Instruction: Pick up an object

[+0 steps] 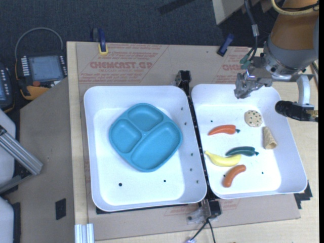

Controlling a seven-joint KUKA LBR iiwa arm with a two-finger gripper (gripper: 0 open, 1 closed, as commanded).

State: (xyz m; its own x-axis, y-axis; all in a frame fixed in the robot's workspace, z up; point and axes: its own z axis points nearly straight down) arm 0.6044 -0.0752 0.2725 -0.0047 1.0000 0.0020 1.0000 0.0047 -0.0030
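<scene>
Nearest the camera in the right bin (291, 178) lies a toy sausage (234, 175), with a yellow banana (223, 159) just above it and a dark green pepper (242, 151) touching the banana. Farther in sit a red chili (223, 130), a tan cone-shaped piece (269, 137) and a round cookie (252, 118). The left bin (98, 176) holds a blue divided plate (145, 136). At the right bin's far edge, the pincer (246, 88) hangs with nothing between its fingers; whether they are spread or closed cannot be told.
</scene>
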